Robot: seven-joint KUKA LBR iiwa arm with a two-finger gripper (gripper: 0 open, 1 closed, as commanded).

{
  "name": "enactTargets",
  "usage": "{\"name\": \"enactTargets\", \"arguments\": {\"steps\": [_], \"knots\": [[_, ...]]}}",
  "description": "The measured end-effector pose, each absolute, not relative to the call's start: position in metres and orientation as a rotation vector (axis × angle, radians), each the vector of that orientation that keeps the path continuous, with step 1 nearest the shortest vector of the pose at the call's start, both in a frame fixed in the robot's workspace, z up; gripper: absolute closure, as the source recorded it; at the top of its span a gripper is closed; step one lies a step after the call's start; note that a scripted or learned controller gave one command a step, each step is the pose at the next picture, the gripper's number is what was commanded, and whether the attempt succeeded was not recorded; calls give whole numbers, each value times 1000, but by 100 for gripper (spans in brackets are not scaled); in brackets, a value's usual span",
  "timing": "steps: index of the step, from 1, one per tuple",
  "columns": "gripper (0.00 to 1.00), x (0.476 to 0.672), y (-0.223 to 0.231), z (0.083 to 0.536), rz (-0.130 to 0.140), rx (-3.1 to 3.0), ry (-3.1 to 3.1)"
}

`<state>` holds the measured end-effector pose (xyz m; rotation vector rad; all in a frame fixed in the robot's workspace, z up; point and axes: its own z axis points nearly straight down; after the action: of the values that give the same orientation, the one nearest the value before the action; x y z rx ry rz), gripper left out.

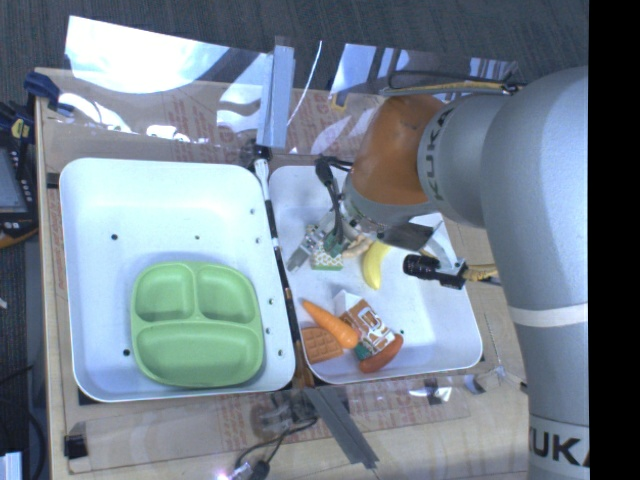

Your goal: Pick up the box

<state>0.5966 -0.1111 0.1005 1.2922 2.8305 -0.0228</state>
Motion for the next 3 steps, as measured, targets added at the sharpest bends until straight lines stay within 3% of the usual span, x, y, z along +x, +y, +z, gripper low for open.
{"name": "enactTargets", "arguments": {"steps": [1, 2, 3], "knots": [[0, 595, -118, 98, -7, 1519, 2733], [0, 609, -122, 97, 4, 1747, 2599], [100, 610, -122, 108, 4, 1739, 2601]]}}
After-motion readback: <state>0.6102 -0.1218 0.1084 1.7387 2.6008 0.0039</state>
